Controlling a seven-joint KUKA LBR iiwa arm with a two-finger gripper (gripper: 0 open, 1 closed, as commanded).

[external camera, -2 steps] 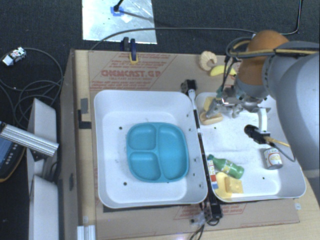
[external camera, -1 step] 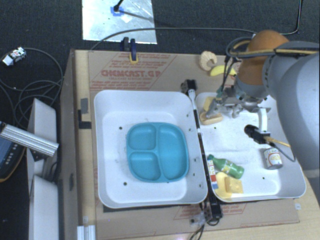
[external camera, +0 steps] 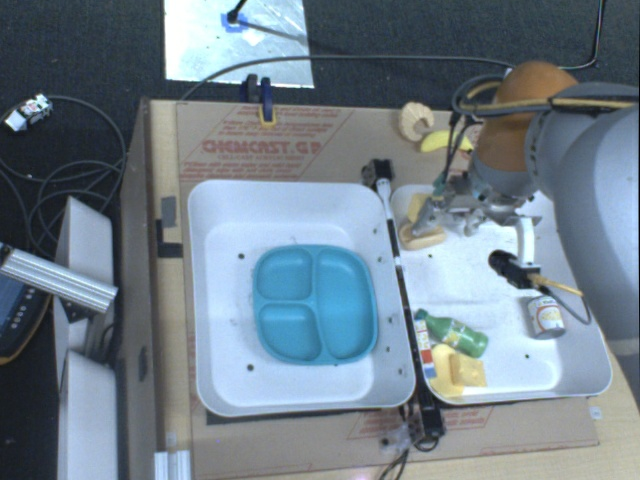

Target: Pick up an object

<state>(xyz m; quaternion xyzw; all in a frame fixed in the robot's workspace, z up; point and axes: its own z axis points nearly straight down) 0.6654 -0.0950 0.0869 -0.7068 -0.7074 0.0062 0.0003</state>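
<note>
Hovering gripper just above tan block.

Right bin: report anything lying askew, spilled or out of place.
Nothing is spilled in the right white bin. Its items lie loosely scattered: a green plastic bottle on its side, a small white can tipped over, and a yellow block near the front edge. A yellow banana lies outside the bin, on the bench behind it.

A dark carpeted floor surrounds the bench. A brown cardboard sheet with red lettering covers the bench top. A shiny silver sheet lies on the floor beyond it. Black cables loop across the carpet at left, near a metal rail.
</note>
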